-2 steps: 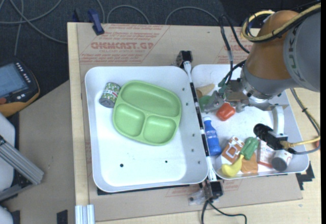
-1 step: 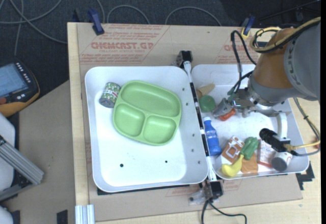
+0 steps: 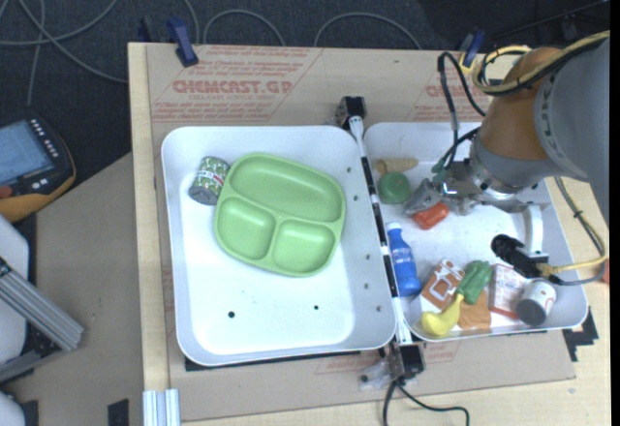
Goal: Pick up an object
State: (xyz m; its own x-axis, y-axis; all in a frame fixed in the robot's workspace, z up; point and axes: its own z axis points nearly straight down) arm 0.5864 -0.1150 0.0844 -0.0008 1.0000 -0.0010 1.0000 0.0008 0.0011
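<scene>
Tool (image 3: 438, 194), grip state unclear, hangs just beside orange piece (image 3: 431, 216) lying lengthwise left-right, slightly tilted.

left bin (image 3: 276, 322) front — open | green plate (image 3: 281, 211) fills its rear | right bin (image 3: 470, 238) — cluttered

A pale green divided plate (image 3: 279, 213) with three compartments lies flat and slantwise in the left bin (image 3: 271, 318). A small can (image 3: 207, 179) with a patterned label touches the plate's upper-left rim. Just right of the plate lies a blue bottle (image 3: 401, 261) on its side, white cap pointing up the view. Right of the plate's upper edge sits a round green item (image 3: 394, 187), with an orange-red piece (image 3: 431, 215) beyond it. Farther right and lower, a yellow banana (image 3: 442, 318), an orange-and-white carton (image 3: 443, 284), a green vegetable (image 3: 475, 279) and a red-and-white packet (image 3: 504, 290) are huddled together, touching.
</scene>
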